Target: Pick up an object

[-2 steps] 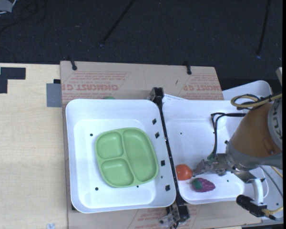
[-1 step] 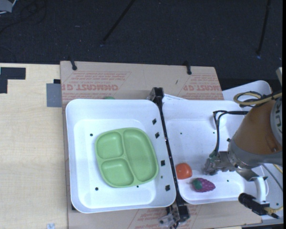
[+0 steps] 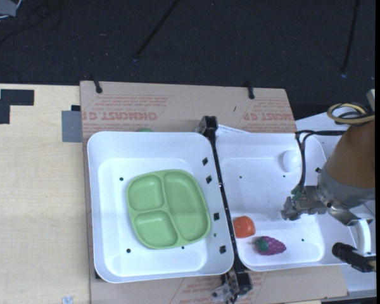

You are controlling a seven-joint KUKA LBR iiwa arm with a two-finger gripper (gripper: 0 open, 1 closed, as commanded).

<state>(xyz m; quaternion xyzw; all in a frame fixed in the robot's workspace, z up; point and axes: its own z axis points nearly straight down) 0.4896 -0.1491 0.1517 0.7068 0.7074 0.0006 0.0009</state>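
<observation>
We log the surface [image 3: 31, 195], pale wood, carrying a cardboard sheet [image 3: 177, 109] with two white bins side by side on it. The left bin [image 3: 107, 157] holds a green divided plate [image 3: 168, 208], three compartments, lying flat near the bin's middle. The right bin [image 3: 266, 151] takes the arm [image 3: 354, 163], grey and orange, reaching in over its right edge. The gripper [image 3: 294, 208] sits low by the bin's right side; we cannot tell how its fingers stand, and we see nothing in it. Along the bin's near edge: a purple grape bunch [image 3: 269, 246], and just beside it, toward the near left corner, a small orange object [image 3: 243, 226]. A white round object [image 3: 290, 159] rests toward the far right corner.
</observation>
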